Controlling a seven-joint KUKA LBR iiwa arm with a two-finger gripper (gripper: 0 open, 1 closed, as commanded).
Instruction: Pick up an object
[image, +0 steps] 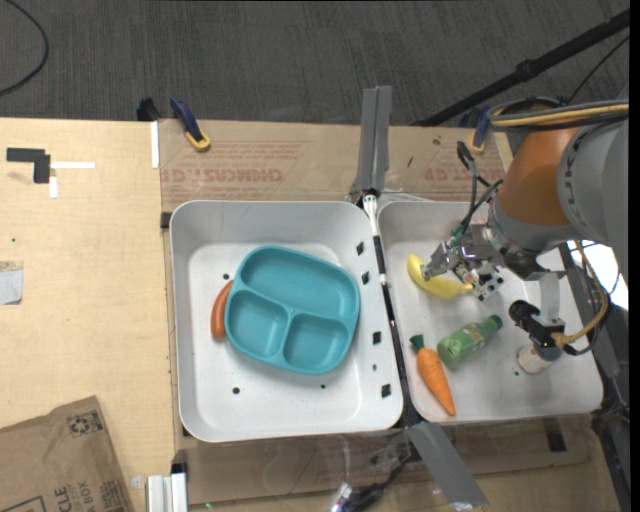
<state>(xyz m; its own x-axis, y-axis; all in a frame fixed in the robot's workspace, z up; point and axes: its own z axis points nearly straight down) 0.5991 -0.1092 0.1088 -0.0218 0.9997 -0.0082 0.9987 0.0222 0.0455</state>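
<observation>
Where gripper (458, 266) hangs over right bin (560, 400), yellow banana (436, 280) lies just under it; finger spread unclear. Same bin: green bottle (467, 339), carrot (435, 379). Left bin (200, 400): teal divided plate (292, 310), orange sausage-like item (219, 311) at its left edge.

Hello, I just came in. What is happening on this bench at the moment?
A grey robot arm with an orange band reaches in from the right, and its gripper is low over the banana in the right bin. A grasp cannot be confirmed from this view. A green bottle and a carrot lie nearby in that bin. The left bin holds a teal divided plate with an orange object at its left edge.
</observation>
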